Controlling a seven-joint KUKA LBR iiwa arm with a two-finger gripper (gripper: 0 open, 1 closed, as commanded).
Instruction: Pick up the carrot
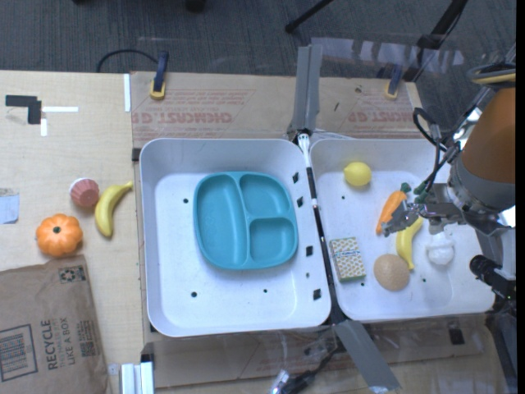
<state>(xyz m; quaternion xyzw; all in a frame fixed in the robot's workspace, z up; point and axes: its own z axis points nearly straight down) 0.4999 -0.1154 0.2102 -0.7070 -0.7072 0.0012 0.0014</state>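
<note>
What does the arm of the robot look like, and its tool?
The arm is bulky and rounded, with a broad orange band above grey wrist parts. Thin black cables loop beside it. The tool is small, of dark grey metal, with narrow fingers and a small green spot near its base.

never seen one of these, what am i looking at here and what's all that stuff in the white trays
You're looking down at a slant from a fixed camera above a bench. The grey and orange shape at the right is a robot arm; its gripper has reached into the right bin, right beside the carrot it is meant to pick up. Whether it holds the carrot is unclear. That bin also has a lemon, a banana, a brown roundish item and a small box. The left bin holds a blue divided plate. On the bench to the left lie a small pumpkin, another banana and a pinkish item.
</note>
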